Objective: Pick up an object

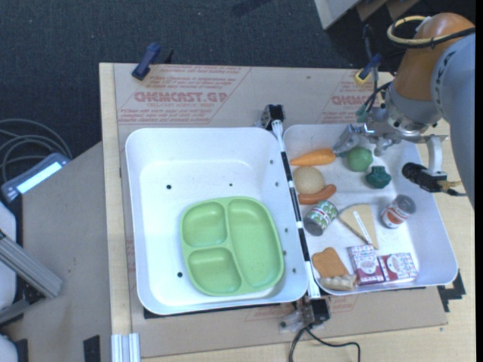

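My gripper [365, 142] hangs over the far part of the right bin [441, 240], open, with its grey fingers spread just above a green apple [359, 159]. Nothing sits between the fingers. A dark green broccoli piece [377, 176] lies right beside the apple. To the left are an orange carrot [312, 157], a beige potato [308, 178] and a red sausage [317, 194]. Nearer the front lie a small can [322, 217], a cheese wedge [361, 223], a red-and-white tin [398, 211], a toast slice [330, 262] and two red boxes [382, 265].
The left bin [151, 172] holds a green divided plate [230, 243]. A black clamp [273, 115] sits where the bins meet at the back. The arm's orange band [438, 32] and grey wrist reach in from the upper right.
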You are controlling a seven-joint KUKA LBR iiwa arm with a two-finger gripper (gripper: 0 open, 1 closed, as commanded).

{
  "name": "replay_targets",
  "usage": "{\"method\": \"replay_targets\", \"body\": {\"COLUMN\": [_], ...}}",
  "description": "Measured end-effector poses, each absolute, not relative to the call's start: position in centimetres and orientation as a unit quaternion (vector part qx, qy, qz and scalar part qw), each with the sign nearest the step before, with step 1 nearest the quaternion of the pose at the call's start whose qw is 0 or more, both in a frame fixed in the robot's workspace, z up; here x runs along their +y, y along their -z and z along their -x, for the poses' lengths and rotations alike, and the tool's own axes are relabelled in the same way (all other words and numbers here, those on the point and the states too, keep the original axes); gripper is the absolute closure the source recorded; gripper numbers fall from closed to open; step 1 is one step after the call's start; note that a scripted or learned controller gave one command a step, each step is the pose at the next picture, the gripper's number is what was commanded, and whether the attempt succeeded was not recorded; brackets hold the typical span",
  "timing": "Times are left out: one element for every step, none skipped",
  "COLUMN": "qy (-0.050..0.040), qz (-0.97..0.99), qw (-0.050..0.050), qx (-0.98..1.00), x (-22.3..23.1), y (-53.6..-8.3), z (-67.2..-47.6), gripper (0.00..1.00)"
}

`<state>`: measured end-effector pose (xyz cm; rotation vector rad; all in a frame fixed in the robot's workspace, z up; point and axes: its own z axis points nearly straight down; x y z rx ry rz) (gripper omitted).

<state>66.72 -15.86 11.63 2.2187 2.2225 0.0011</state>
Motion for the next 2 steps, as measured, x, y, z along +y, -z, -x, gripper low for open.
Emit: {"method": "replay_targets", "body": {"qy": [-0.0008, -0.0016], "qz": [-0.707, -0.706], "qw": [0.001, 0.004], "qx": [0.708, 0.708], "x": [-16.5, -16.5], "y": [-9.0, -10.2], "z": [-66.9, -67.0], "gripper": [0.0, 1.0]}}
